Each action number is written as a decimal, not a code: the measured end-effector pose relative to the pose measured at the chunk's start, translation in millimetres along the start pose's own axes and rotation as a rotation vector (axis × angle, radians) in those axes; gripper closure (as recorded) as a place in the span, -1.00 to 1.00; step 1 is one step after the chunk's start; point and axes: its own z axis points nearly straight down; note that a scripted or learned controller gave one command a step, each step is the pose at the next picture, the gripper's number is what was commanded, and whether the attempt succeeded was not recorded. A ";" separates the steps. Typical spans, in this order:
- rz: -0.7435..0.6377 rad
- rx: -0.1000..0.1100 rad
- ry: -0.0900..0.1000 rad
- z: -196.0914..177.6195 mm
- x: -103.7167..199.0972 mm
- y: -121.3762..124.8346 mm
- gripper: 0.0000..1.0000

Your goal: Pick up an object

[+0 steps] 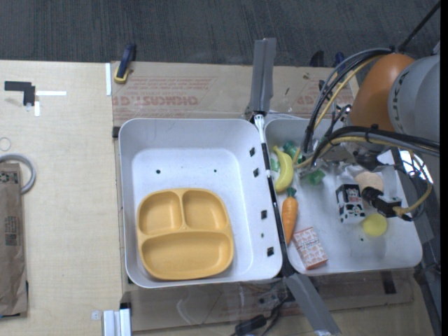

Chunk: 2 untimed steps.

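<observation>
My gripper [350, 207] hangs low over the right bin [350, 257], near its middle. A yellow ball [375, 225] lies just to its right, close to the gripper but apart from it. Along the bin's left wall lie a banana [283, 168] and, below it, an orange carrot [289, 215]. A small red and white box [309, 248] rests near the front edge. A green item [313, 176] sits partly under the cables. A pale beige object [372, 181] shows just behind the gripper.
The left bin [140, 145] holds a yellow divided plate [185, 232]. Cables [329, 110] and the arm's orange band [378, 89] hang over the back of the right bin. A metal divider bar [263, 75] stands between the bins at the back.
</observation>
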 end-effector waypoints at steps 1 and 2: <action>-0.002 0.009 0.000 -7.8 -0.8 -2.1 1.00; -0.176 0.000 -0.001 -153.5 49.4 3.7 1.00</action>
